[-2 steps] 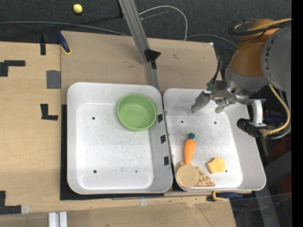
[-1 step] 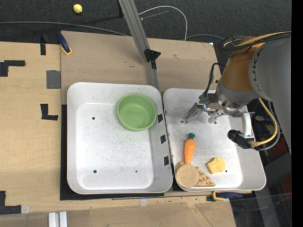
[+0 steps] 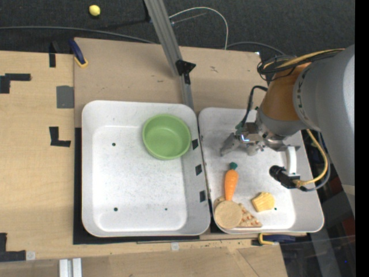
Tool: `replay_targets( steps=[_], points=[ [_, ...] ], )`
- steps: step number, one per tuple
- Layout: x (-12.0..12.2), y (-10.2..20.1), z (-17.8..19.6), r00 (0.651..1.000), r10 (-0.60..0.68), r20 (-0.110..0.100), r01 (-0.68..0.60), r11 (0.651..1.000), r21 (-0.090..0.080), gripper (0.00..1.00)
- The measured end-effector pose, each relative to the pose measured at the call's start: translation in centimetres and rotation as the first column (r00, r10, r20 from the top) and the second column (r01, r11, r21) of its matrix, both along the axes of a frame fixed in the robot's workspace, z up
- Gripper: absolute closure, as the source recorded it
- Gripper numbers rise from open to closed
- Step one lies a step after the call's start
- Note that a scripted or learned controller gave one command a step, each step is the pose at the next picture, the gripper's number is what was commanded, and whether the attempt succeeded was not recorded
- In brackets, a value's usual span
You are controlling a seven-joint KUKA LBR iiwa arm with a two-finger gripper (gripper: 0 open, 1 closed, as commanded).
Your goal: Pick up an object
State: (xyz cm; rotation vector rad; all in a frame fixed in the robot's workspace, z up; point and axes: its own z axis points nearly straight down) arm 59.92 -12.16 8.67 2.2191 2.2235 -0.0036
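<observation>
In the right bin (image 3: 300, 212) lie an orange toy carrot (image 3: 230, 183) with a green top, a round tan biscuit (image 3: 228, 214), a waffle-like piece (image 3: 250, 219) partly under the biscuit, and a yellow cheese block (image 3: 263, 202). A green bowl (image 3: 166, 136) sits at the back right of the left bin (image 3: 115, 172). My gripper (image 3: 241, 148) hangs over the back half of the right bin, just above and behind the carrot's green top. Its fingers (image 3: 226, 146) are spread open, with nothing between them.
The grey arm with its orange band (image 3: 282, 100) comes in from the right over the right bin's far corner. A black cable end (image 3: 281, 175) hangs beside the gripper. A slanted metal bar (image 3: 167, 33) rises behind the bins. A yellow ball (image 3: 94, 10) lies far back.
</observation>
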Motion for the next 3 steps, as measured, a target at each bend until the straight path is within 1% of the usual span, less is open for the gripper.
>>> replay_targets(
  steps=[1, 2, 3],
  points=[
    [0.0, 0.1, 1.2, 1.0, 0.001, 0.0, -0.001, 1.0, 0.001, 1.0],
    [1.1, 0.4, 6.7, 1.0, 0.0, 0.005, 0.0, 1.0, 0.001, 1.0],
    [1.3, 0.1, 12.9, 1.0, -0.001, 0.006, 0.001, 1.0, 0.001, 1.0]
  ],
)
